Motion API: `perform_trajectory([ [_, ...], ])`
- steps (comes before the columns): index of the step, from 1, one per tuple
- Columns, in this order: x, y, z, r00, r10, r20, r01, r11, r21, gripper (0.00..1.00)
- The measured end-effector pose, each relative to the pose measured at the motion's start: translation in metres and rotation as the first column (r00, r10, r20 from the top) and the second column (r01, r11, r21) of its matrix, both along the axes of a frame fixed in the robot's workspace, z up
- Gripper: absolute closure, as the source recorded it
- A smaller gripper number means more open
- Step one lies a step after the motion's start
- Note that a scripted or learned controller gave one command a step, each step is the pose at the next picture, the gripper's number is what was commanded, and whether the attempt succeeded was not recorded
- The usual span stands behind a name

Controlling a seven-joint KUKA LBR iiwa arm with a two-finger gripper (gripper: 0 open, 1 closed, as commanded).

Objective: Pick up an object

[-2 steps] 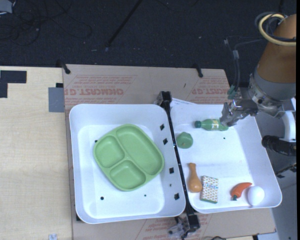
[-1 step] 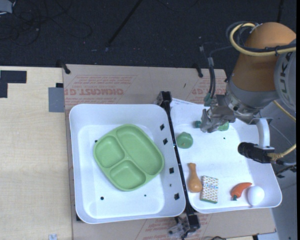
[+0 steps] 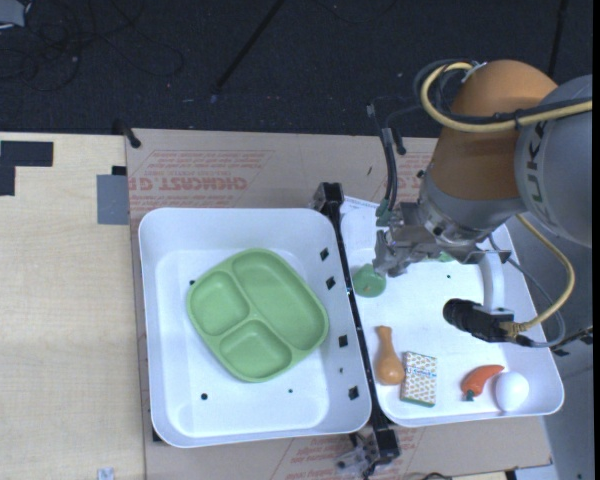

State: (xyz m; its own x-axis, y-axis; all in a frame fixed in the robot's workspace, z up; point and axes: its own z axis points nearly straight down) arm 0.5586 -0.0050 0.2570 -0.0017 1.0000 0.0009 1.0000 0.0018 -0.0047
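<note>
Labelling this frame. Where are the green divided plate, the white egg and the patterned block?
green divided plate [image 3: 257,313], camera view, central ridge.
white egg [image 3: 511,390], camera view, top of shell.
patterned block [image 3: 419,378], camera view, upper face.

Single grey arm [image 3: 555,158] enters from right of camera view, upper link crossing top right corner. Orange band [image 3: 495,118] bulges directly above wrist, yellow cable looped around its upper rim, black cable trailing right and below. Wrist pitched down and leftward. Gripper [image 3: 390,256] hangs at lower left of wrist, dark metal body tapering down. Finger spacing too blurred to read.
</note>
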Motion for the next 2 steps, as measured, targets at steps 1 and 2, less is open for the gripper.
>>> perform_trajectory([
  [1,0.001,0.047,-0.014,1.0,0.001,-0.001,-0.001,1.0,0.0,1.0],
  [2,-0.009,0.103,-0.03,1.0,0.001,-0.001,-0.001,1.0,-0.001,1.0],
])
